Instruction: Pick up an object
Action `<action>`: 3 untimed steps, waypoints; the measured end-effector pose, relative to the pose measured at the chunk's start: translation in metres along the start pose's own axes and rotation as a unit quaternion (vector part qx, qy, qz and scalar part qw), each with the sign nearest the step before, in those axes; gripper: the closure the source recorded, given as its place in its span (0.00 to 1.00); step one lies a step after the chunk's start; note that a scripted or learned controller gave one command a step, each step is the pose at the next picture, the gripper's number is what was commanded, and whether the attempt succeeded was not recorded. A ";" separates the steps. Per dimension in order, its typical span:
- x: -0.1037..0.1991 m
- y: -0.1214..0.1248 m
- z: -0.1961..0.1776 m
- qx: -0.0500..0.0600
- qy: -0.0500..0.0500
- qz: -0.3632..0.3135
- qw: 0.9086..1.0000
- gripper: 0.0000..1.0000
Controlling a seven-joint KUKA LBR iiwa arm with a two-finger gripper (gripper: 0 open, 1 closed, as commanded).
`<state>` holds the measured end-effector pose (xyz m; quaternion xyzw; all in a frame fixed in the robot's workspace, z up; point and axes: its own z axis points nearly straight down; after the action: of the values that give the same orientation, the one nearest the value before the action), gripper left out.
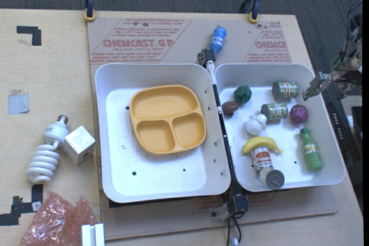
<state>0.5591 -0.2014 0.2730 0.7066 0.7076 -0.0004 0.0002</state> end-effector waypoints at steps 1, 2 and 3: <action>0.021 -0.058 0.137 0.000 0.000 0.001 1.000 0.00; 0.083 0.021 0.180 0.000 0.000 0.000 1.000 0.00; 0.106 -0.061 0.181 0.000 0.000 0.002 1.000 0.00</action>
<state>0.4975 -0.0956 0.0923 0.7078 0.7064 -0.0001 -0.0001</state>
